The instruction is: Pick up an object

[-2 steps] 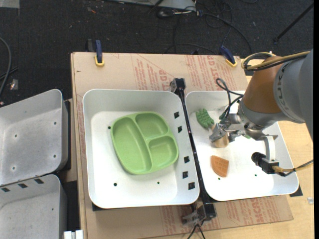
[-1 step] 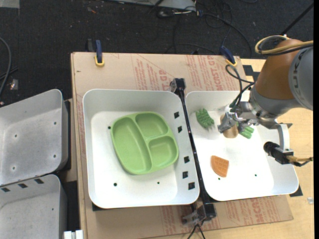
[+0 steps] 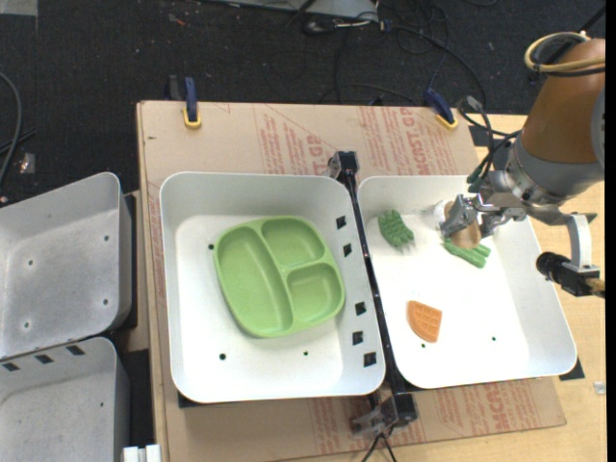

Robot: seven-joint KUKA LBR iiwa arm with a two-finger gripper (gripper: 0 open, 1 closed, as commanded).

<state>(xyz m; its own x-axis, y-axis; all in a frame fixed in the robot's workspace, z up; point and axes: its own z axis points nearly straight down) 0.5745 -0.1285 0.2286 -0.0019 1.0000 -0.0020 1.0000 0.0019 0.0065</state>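
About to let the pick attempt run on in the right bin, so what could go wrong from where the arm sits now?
1. The gripper is low over a small green piece near the right bin's far side; whether it has a hold is unclear, so it may lift with nothing.
2. The green toy lies close by and could be knocked aside.
3. The orange piece lies well apart and seems safe.
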